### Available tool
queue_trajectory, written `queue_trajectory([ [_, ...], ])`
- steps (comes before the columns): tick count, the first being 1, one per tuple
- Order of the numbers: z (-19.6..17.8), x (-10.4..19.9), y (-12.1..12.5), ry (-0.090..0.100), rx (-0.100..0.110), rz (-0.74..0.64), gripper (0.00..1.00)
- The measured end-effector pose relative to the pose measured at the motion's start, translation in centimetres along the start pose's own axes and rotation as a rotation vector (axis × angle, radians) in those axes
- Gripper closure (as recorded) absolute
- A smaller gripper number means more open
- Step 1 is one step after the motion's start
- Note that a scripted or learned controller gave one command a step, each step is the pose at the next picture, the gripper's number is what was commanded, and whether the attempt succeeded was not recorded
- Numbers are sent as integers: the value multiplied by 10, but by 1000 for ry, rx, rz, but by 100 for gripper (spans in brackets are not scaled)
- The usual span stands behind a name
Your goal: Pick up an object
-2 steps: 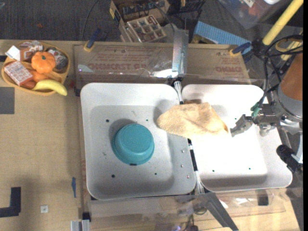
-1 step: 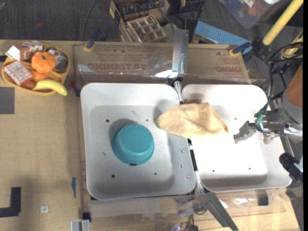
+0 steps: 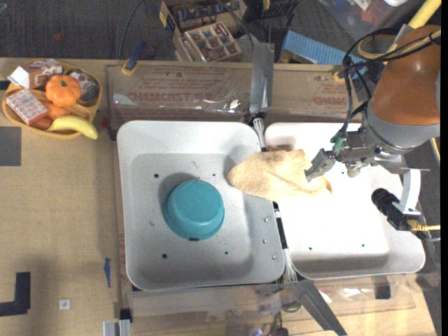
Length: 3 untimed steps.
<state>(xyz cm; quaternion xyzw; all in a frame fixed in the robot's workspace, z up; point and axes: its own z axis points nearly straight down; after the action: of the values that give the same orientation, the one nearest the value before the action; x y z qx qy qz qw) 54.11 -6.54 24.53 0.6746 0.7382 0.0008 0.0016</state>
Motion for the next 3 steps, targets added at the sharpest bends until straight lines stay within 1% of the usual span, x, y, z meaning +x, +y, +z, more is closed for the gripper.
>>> queue_trajectory([
  [1, 56, -15, 88, 0, 0, 47, 0],
  [2, 147, -49, 78, 1, -1, -21, 0],
  [3, 136, -52, 78, 0, -5, -17, 100],
])
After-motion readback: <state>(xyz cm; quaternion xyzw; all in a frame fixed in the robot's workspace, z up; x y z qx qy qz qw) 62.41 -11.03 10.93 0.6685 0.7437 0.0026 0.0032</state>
